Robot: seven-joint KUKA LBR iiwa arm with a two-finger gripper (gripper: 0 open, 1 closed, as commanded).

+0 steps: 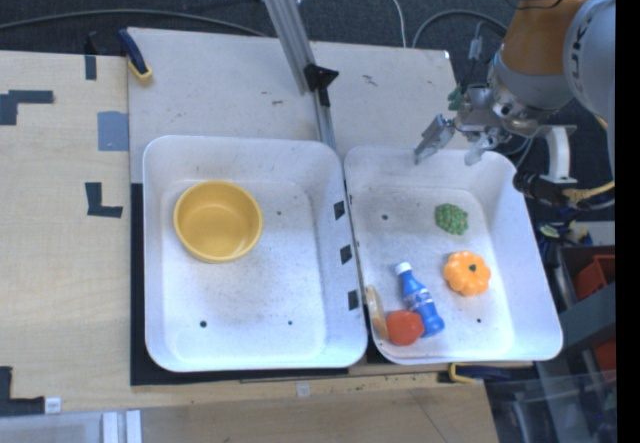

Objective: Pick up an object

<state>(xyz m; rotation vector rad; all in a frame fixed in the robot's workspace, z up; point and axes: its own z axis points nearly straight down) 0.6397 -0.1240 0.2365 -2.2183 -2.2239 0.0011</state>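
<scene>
Currently the gripper (450, 145) is seen over the far rim of the right bin (520, 231), fingers spread wide, nothing between them. Two thin grey metal fingers (432, 140) are angled down and apart. The wrist is carried by the grey arm (590, 21) with its glossy orange band (545, 16), entering from the right.

Right bin: shallow white moulded plastic, rounded corners, floor speckled with dark grit. Four items are held in it, all well apart from the gripper:
- a green lump (451, 219), bumpy, broccoli-like texture, near the middle of the bin;
- an orange pumpkin-shaped piece (467, 273), ribbed and glossy, just nearer the camera than the green lump;
- a small blue bottle (419, 299) with a white cap, cylindrical, lying on its side;
- a red rounded object (405, 328), smooth, touching the bottle's base end at the near-left corner. A thin tan strip beside it is noted; material cannot be told.

Left bin (160, 231): same white plastic, same speckling. A yellow bowl (218, 221), round, smooth, upright, is seated in its far-left part.

Both bins are set side by side on the bench (60, 231), rims touching. Bench surface is pale wood-grain with grey and black tape patches. A grey metal pole (285, 11) is slanted across the far side, and black cables are run behind it.
</scene>
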